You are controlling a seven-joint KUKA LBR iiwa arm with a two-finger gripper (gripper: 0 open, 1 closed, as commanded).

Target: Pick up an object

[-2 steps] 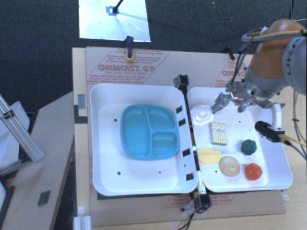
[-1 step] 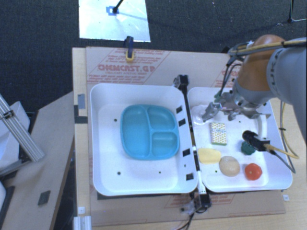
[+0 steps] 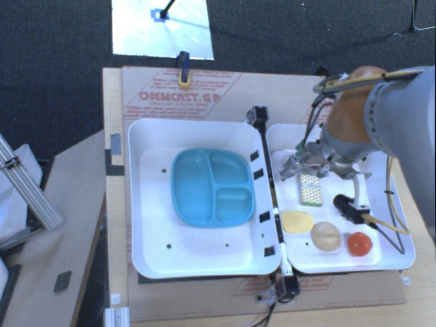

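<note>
Green-and-white checks mark the small flat block [image 3: 310, 189], the likeliest thing to pick. It lies near the middle of the right bin [image 3: 334, 269], a little toward the wall shared with the left bin [image 3: 150, 203]. The gripper [image 3: 305, 165] hangs just beyond the block's far end, close above it. Whether it is spread or closed cannot be told from this angle, and nothing shows as held in it.

The main risk is an off-centre descent. The gripper looks set toward the block's far edge, so a straight drop could catch one end, tip the block or push it along the bin floor. The block lies flat and low, so a shallow close may skate over its top and come up with nothing.

A pale yellow piece [image 3: 298, 221] sits just beside the block's near end. A beige round thing [image 3: 325, 236] and a red tomato [image 3: 360, 244] follow along the bin's near edge. A shoved block could knock the yellow piece, and the round ones would roll. The blue plate [image 3: 211, 186] in the left bin is well apart and safe.
</note>
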